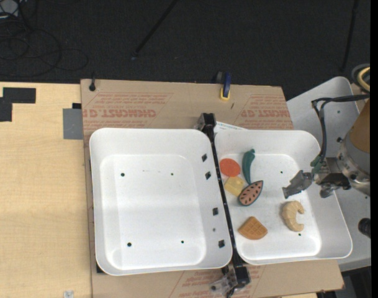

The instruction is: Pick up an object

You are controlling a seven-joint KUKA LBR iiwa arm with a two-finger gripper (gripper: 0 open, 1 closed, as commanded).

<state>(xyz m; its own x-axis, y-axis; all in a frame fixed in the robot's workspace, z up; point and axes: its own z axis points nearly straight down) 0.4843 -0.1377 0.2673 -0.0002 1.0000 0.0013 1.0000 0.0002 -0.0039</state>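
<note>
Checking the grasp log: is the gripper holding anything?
No. The gripper hangs over the right bin with nothing between its fingers, and the croissant lies on the bin floor below it.

Light falls evenly from above, bright on the two white bins (151,203), whose floors come close to washing out, with only faint grey shading along their inner walls. The pale worktop (33,197) at left is softly lit and without glare. The floor (176,30) behind is dim, its cables barely readable. Shadows are short and soft; a small one lies under the pincer (295,185). The whole picture is coarse and slightly soft, so fine edges smear, and the toys' (251,193) surface detail is perhaps lost to compression.
</note>
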